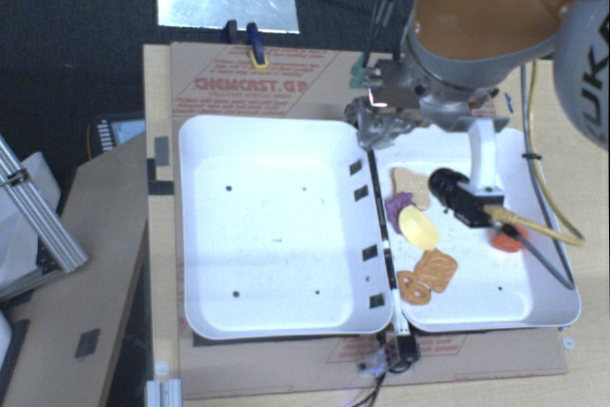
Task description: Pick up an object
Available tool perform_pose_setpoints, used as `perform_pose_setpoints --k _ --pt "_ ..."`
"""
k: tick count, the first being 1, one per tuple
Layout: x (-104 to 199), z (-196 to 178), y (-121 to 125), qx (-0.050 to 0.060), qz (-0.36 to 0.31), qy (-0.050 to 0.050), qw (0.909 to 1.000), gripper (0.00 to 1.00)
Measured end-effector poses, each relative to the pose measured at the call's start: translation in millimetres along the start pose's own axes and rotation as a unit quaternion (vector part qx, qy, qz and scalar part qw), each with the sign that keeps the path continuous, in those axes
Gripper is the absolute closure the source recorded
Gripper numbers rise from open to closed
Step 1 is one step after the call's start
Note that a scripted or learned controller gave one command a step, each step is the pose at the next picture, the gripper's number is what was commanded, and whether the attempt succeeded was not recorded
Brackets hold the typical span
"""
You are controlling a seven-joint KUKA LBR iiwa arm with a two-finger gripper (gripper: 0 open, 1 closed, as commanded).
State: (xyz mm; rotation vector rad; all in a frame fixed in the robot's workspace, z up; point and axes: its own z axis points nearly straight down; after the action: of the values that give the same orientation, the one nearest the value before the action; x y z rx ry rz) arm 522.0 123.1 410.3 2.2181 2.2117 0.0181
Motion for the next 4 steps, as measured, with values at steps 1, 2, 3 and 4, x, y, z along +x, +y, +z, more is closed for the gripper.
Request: perform_pose_setpoints --k 1,2,3,4 --pt "25 -103 -34 0.001 -0.005 0.002 1.0000 1.00" --pt "113 -113 -23 0.006 -0.007 0.001 1.0000 1.00" --pt "111 -126 -34 0.006 -0.004 0.001 1.0000 1.00" --pt "111 -125 -34 0.006 -0.004 0.000 1.0000 0.00"
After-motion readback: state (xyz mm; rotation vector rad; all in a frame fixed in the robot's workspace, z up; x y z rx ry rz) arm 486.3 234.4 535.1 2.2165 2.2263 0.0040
